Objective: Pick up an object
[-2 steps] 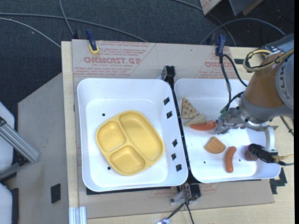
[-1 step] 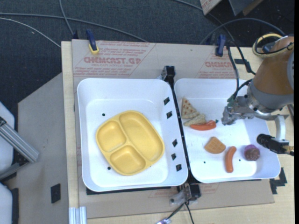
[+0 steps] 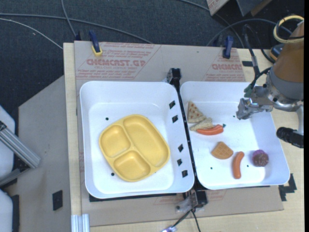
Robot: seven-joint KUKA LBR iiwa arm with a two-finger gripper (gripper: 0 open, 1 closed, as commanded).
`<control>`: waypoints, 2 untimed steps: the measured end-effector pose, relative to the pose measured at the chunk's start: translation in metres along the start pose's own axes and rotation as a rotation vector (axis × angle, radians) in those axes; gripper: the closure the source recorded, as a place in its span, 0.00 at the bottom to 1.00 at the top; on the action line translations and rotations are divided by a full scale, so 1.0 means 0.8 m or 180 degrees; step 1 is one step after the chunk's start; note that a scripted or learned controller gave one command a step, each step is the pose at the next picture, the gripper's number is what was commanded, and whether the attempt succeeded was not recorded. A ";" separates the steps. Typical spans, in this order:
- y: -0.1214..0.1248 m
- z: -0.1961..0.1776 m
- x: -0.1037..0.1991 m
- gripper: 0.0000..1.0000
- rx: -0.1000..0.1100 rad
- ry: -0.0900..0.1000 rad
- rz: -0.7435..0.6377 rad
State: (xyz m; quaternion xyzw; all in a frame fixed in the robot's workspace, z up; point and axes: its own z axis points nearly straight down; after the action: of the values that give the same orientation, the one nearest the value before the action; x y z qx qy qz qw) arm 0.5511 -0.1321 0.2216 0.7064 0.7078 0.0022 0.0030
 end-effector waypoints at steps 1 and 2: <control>0.002 -0.034 0.000 1.00 0.0009 0.0001 0.0002; 0.003 -0.024 0.067 1.00 0.0030 0.0012 -0.0011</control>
State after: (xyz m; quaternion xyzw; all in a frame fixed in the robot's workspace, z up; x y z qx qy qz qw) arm 0.5534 -0.0785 0.2410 0.7052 0.7090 0.0002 -0.0016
